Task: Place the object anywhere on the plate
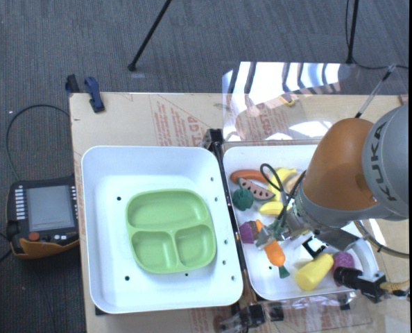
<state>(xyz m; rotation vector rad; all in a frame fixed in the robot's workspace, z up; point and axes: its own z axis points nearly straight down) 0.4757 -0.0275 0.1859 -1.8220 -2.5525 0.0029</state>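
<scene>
Toy food is lying heaped in the right shallow white bin (261,286), where the grey arm with its orange band (341,175) is leaning in from the right. Its gripper (270,236) is hanging low over the pile, just beside a small orange toy carrot (276,253), probably the object being sought. Whether anything is being gripped, or how wide the gripper is standing, I cannot tell. The green three-compartment plastic plate (170,229) is sitting in the left white bin (102,186), waiting as the target, well apart from the carrot.
</scene>
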